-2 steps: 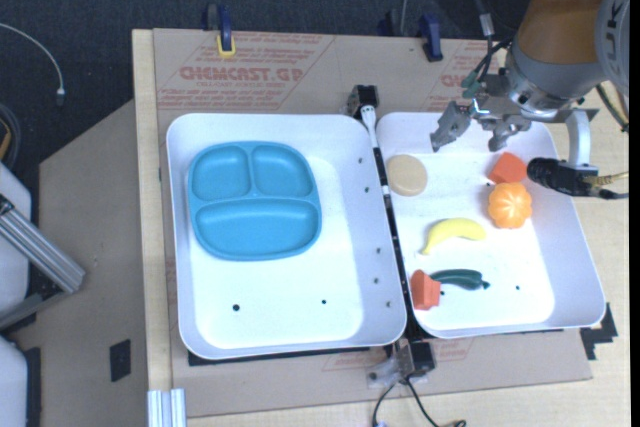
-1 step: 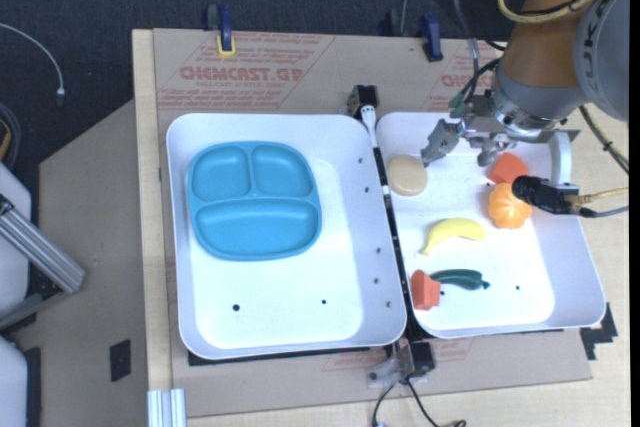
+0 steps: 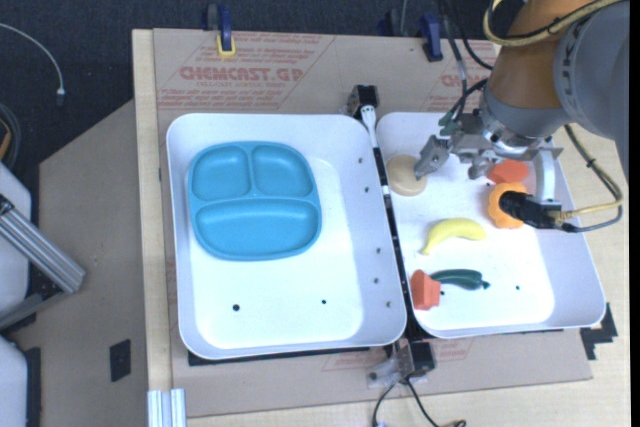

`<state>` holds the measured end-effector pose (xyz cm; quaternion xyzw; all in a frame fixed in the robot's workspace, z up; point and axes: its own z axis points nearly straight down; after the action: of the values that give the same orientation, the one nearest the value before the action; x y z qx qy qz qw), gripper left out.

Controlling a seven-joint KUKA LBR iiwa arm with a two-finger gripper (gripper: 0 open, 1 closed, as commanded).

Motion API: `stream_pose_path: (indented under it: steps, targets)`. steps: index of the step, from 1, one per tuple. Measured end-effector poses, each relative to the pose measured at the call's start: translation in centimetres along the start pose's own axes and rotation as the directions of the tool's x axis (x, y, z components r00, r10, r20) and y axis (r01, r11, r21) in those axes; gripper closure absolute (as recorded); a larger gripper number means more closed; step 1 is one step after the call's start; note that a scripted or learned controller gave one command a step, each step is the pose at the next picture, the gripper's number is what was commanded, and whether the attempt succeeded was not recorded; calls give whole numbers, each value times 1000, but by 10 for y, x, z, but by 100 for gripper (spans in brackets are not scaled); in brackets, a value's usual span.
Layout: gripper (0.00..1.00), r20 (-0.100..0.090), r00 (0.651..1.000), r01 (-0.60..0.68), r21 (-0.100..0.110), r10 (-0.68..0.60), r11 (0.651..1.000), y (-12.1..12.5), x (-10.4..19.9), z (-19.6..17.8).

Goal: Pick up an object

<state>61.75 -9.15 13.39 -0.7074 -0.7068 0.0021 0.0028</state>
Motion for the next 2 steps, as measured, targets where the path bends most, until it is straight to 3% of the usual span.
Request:
stream_pose_path:
  steps: [1,2]
  targets:
    - [100,1,1000,0,-9,0,1000,2,0,-14]
    - [100,2,1000,2,-14,-2,1000,6,9,-64]
